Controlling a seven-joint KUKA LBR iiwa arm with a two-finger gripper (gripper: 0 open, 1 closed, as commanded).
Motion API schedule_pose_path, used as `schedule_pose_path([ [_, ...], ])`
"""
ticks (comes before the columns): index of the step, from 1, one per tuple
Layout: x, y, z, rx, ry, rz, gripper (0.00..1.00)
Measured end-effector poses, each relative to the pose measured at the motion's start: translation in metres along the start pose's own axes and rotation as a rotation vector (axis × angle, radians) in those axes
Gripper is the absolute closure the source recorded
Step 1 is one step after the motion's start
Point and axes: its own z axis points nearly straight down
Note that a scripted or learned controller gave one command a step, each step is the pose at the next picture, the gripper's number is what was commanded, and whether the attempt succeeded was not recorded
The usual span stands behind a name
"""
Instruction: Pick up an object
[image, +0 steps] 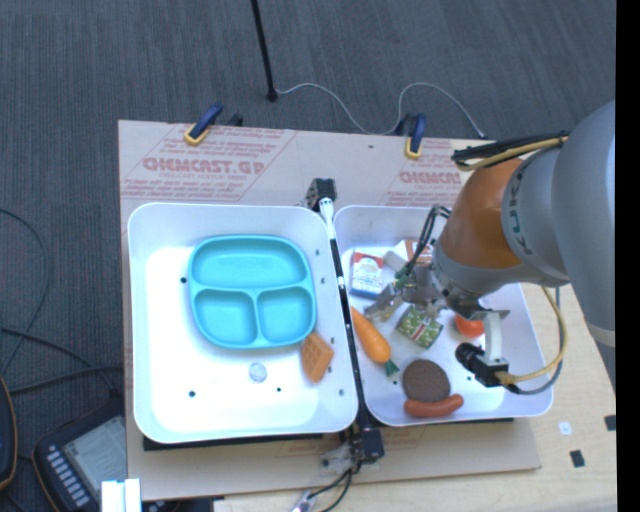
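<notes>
Your grey arm with its orange band reaches into the right white bin (520, 400), its gripper (412, 298) low over the toy food piled there so a piece is within reach. The small green packet (419, 326) lies just beside it. You cannot tell whether anything is gripped.

The bench (200, 170) is a pale board printed with red lettering, standing on dark grey carpet. Two shallow white bins sit directly on it, touching along their inner walls. Taking the left bin (145, 300) as landmark, the right bin (530, 400) lies just beside it on its right. Behind the left bin, a blue-and-yellow clamp (204, 123) grips the bench's far edge; a second clamp (415, 136) grips that edge farther right.
</notes>
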Motion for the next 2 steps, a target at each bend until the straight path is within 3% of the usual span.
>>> schedule_pose_path([
  [1,-0.0001,0.0011,-0.0107,-0.003,0.000,0.000,1.00],
  [2,0.0000,0.0011,-0.0106,-0.003,0.000,0.000,0.00],
])
